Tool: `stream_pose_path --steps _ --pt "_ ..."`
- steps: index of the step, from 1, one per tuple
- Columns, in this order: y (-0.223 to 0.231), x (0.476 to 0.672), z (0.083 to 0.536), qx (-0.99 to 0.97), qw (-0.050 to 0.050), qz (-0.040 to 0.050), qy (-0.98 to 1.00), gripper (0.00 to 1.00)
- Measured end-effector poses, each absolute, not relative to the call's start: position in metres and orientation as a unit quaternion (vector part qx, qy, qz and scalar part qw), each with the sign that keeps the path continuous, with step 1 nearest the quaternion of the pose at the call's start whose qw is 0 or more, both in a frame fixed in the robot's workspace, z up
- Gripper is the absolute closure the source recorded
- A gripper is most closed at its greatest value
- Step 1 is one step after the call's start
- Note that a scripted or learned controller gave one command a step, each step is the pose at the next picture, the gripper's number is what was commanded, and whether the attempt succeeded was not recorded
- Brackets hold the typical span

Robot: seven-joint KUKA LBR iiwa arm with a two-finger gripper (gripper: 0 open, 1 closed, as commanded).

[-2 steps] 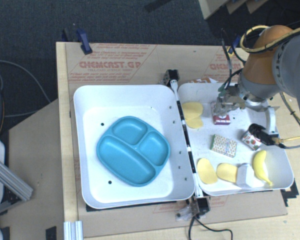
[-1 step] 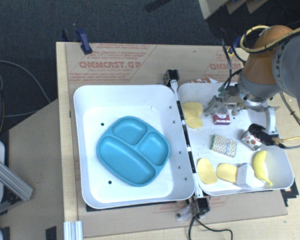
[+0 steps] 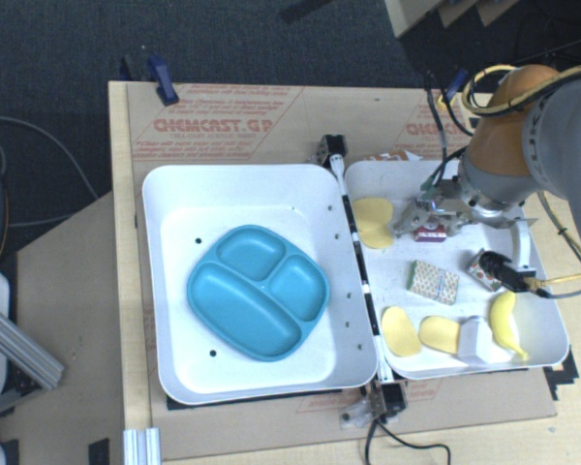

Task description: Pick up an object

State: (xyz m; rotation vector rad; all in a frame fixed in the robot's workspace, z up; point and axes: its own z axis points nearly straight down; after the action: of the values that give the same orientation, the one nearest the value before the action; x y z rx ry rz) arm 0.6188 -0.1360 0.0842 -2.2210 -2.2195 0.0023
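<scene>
Reaching in from the right, the grey arm [image 3: 552, 134] lowered its pincer [image 3: 434, 216] into the right bin [image 3: 547, 352]; whether it was spread could not be told. A banana [image 3: 504, 324] lay nearby. A blue plate [image 3: 258, 291] sat in the left bin [image 3: 165, 260].

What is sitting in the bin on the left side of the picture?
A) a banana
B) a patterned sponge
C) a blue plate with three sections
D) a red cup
C: the blue plate with its three sections lies in the left bin, while the banana lies in the right bin.
</scene>
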Motion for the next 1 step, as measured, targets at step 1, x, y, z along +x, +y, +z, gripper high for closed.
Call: stream_pose_path --steps 1 --pt "-0.1357 0.6194 0.0945 -0.707 0.000 0.0001 -0.707 1.00"
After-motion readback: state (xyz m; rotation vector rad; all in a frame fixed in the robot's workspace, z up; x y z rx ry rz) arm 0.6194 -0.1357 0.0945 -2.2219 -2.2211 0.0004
